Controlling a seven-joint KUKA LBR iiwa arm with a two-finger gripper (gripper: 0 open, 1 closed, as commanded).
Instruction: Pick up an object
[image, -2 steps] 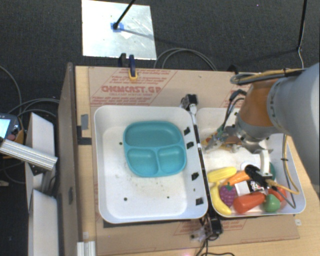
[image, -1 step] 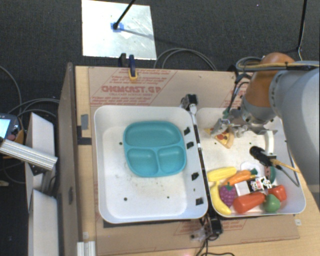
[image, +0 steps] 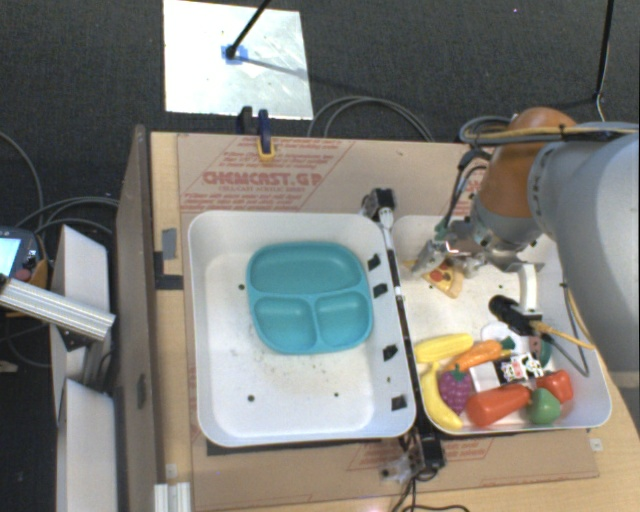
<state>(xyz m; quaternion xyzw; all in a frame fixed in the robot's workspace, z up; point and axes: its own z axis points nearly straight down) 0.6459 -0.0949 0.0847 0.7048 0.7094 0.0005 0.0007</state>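
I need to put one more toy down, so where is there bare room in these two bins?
Left bin: a bare white floor all around the teal tray, widest below it. Right bin: crowded, with toy food heaped along its near edge and the gripper at its far end.

I can read red print on the cardboard sheet (image: 300, 165) lying behind the left white bin (image: 215, 300): the large line looks like "CHEMCAST GP", and the smaller red lines above and below it are too blurred for me to make out
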